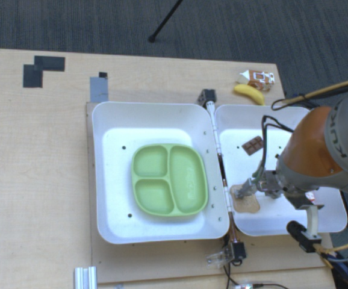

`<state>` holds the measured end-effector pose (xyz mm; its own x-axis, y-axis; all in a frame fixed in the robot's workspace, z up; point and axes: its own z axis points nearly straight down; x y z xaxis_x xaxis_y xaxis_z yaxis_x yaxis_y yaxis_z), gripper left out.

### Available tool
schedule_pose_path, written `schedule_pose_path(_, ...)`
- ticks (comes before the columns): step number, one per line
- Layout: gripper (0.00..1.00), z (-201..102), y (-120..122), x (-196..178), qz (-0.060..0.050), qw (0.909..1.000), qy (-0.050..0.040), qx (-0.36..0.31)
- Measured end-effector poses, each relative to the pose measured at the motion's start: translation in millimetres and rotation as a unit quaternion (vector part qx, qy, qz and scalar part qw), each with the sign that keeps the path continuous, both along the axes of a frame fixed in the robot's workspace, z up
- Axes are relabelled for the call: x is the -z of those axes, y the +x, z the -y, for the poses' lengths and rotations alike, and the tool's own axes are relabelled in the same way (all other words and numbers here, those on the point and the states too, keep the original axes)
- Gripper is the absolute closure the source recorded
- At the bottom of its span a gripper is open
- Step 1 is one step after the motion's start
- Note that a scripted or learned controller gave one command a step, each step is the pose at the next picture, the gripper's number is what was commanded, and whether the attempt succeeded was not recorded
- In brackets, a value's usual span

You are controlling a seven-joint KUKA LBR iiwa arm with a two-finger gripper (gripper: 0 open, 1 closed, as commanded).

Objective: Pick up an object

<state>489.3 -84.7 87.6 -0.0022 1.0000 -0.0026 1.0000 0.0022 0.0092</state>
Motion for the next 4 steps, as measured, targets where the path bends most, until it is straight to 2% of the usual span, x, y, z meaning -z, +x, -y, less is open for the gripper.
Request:
schedule_pose_path(1, 1.0, -0.8, 3.2, -12.5, 0.004, 1.0, 0.0005, -0.001)
schedule_pose_path(2, 1.0, -75.7, -1.4, -97.3, -0.003, 1.0, 0.0021, -0.002)
schedule_pose_path(3, 0.0, -74.9, -1.7, -97.0, -0.003, 1.0, 0.0017, -0.001)
schedule_pose_path(4, 0.0, -0.7, -2.6, -65.1, -0.004, 1.0, 0.0008, 0.0)
